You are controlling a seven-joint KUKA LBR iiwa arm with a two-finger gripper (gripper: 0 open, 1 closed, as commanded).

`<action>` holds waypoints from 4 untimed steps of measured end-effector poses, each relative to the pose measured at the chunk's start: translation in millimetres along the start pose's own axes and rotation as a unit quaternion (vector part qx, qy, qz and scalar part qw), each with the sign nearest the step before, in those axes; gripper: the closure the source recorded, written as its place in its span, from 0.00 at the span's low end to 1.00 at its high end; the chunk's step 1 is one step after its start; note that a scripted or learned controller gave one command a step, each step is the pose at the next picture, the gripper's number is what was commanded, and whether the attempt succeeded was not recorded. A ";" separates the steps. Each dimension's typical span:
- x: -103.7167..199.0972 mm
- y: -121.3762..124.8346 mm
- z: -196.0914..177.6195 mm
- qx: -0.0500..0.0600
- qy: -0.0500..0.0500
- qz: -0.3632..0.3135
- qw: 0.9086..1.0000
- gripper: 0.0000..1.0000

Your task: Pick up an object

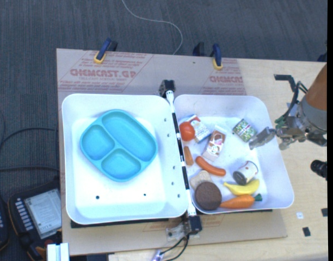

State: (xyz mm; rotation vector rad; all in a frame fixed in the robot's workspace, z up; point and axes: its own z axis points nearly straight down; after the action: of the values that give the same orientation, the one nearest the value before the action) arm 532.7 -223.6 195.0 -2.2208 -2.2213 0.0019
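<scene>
1. The table (128, 64) is a brown board clamped at its far edge by blue-and-yellow clamps (104, 50), and it carries two shallow white bins side by side.
2. The left bin (79, 200) holds a blue divided tray (118, 144) with three compartments.
3. The right bin (275, 178) holds a scatter of toy food, any of which could be picked up.
4. Along the right bin's left side lie a red tomato (186, 130) and, just beside it, a small red-and-white carton (198, 127).
5. Near the middle lies a brown-and-white box (214, 145), tilted, with a red sausage (210, 166) just below it.
6. A thin orange stick (188, 155) lies against the divider between the bins.
7. A green-and-white packet (244, 129) rests toward the far right of the bin, apart from the others.
8. At the near side sit a dark brown round cookie (208, 194), a carrot (240, 202), a yellow banana (243, 187) and a small dark can (246, 172) lying on its side; the banana touches the carrot and lies just under the can.
9. The arm comes in from the right, and the tool (263, 138) hangs over the right bin's right edge, near the packet and above the can.
10. Nothing shows between its fingers, and I cannot tell whether they are spread wide or drawn narrow.
</scene>
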 end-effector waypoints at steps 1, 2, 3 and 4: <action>27.8 -46.8 107.7 -0.002 0.000 0.000 1.000 0.00; 26.5 -45.4 96.4 -0.005 -0.002 0.001 1.000 1.00; 26.6 -45.5 96.5 -0.005 -0.002 0.001 1.000 0.00; 26.8 -45.2 87.0 -0.005 -0.001 0.001 1.000 1.00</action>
State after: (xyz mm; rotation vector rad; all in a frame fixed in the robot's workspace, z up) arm 487.4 -196.9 108.1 -2.2282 -2.2256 -0.0054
